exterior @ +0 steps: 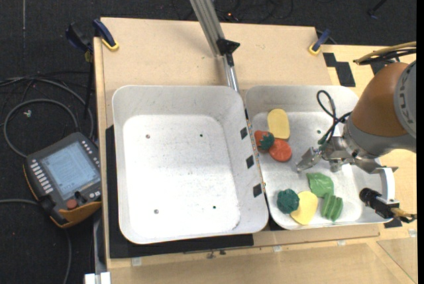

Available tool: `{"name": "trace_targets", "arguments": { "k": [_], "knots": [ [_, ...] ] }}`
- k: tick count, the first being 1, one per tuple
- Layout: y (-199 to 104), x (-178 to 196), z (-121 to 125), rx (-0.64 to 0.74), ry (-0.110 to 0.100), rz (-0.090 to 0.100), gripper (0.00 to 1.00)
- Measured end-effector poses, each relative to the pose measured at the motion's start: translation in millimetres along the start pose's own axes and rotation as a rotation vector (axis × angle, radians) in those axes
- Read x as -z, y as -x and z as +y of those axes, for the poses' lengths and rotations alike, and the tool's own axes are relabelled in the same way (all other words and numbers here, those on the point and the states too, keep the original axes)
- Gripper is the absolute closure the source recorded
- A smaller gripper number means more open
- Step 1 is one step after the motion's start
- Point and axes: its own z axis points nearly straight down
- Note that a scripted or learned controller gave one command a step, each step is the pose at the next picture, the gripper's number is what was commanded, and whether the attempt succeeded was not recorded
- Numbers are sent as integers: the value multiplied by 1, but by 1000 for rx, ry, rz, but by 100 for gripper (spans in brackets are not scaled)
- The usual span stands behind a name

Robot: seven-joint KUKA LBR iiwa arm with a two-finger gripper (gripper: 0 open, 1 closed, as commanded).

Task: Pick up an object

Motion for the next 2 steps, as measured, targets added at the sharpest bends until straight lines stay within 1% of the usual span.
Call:
{"name": "trace_targets", "arguments": {
  "k": [1,2],
  "knots": [
    [0,12,1,0,4,-1,100],
    [8,65,10,3,6,-2,100]
  ]
}}
